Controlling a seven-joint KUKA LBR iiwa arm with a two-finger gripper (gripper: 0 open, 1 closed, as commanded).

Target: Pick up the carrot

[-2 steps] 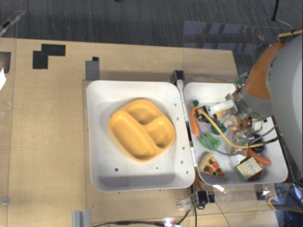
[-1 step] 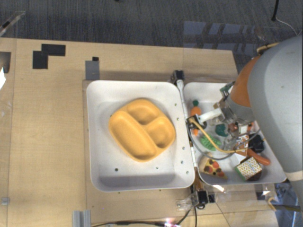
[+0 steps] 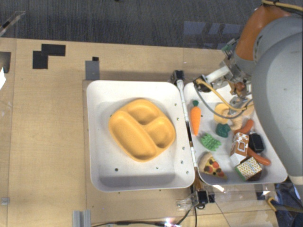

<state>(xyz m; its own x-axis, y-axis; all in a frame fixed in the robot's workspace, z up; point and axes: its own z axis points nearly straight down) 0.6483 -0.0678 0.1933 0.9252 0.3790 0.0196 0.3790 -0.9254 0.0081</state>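
carrot lies lengthwise, leaf end up-frame | left and below gripper | gripper's opening probably hidden, cannot tell

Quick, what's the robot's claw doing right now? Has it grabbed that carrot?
Gripper: over the right bin; open or closed cannot be told.
Carrot: lying in that bin by its left wall, not grabbed.

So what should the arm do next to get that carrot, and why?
Probably swing the gripper toward the camera view's left and down over the carrot. The carrot lies untouched by the right bin's left wall, apart from the gripper, which hangs over the toys farther right.
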